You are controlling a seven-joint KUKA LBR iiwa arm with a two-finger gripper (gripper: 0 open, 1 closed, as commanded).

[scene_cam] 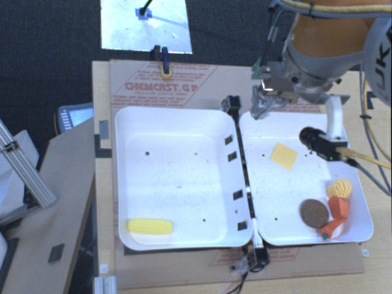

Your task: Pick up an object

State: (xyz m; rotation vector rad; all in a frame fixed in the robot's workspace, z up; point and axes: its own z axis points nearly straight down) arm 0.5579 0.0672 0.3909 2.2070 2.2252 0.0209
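Yellow corn (150,226) nearest, left bin's 7 o'clock corner; tool (260,110) at right bin's 11 o'clock rim, grip unclear; descend squarely over yellow slice (284,155).

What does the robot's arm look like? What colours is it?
The big rounded arm is grey with a shiny orange band around it. Yellowish and grey cables loop along its side. At its tip sits a small grey metal end effector, with a tiny green spot on it. A white bracket and a black cylinder with a cable hang nearby.
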